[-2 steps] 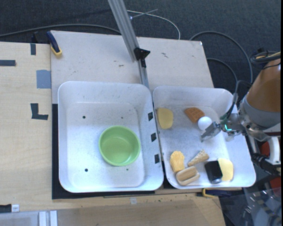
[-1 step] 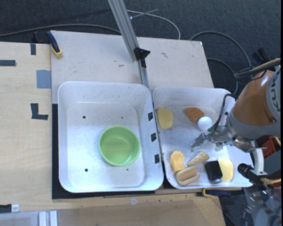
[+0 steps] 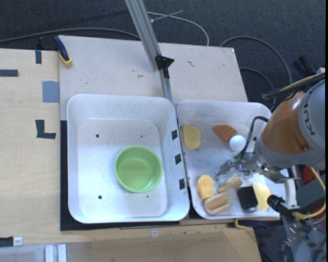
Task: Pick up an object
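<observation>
Over the right bin (image 3: 208, 107), pincer (image 3: 228, 169): low among the toy foods. From this slant I cannot tell whether it is apart or together, and nothing shows held in it.
Nearest piece: a tan stick (image 3: 230, 185) lies just on the pincer's near side, close to the bread roll (image 3: 217, 203) and the yellow corn cob (image 3: 206, 186).
Freer pieces: a white ball (image 3: 237, 142) lies just beyond the pincer, with an orange piece (image 3: 225, 131) behind it. A pale yellow oval (image 3: 191, 137) sits alone near the dividing wall.
Doing it well: choose one piece, probably the stick, centre over it, span its narrow side and descend straight.
Risk: crowded neighbours may be nudged or caught, and the ball may roll.
Left bin (image 3: 76, 146): the green bowl (image 3: 138, 169) is well apart.
</observation>
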